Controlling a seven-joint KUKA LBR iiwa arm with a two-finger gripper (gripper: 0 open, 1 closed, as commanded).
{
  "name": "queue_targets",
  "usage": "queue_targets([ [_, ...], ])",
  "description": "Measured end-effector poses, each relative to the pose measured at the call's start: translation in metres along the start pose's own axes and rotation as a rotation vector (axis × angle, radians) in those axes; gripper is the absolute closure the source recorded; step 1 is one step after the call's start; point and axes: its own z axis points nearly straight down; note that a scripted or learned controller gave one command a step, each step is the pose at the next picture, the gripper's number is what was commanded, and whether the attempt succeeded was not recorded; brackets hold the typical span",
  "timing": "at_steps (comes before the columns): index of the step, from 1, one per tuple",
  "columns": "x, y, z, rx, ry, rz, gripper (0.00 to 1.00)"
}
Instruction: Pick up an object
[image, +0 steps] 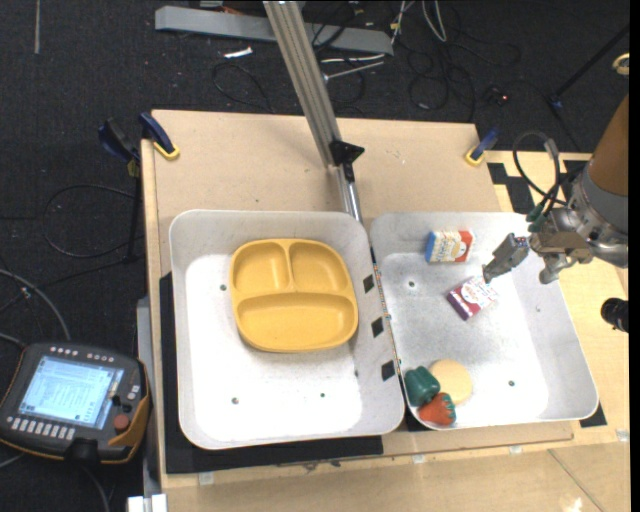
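Observation:
The right bin (540, 370) holds a small blue, white and orange carton (449, 245) near its far side. A purple and white packet (472, 298) lies towards the bin's middle. In the near left corner sit a green piece (421, 381), a red piece (437, 408) and a pale round piece (453, 377), close together. My gripper (528, 264) hangs over the right bin's far right part, to the right of the carton and packet. Its two fingers (504, 259) stand apart, open, with nothing between them.
A yellow divided plate (295, 295) lies in the left bin (200, 380). A slanted metal pole (310, 80) rises from between the bins at the back. A teach pendant (70, 395) rests off the bench at the lower left. Cables trail behind my arm on the right.

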Motion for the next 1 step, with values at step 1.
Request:
queue_targets([
  [1, 0.0, 0.0, -0.0001, 0.0, 0.0, 0.0, 0.0],
])
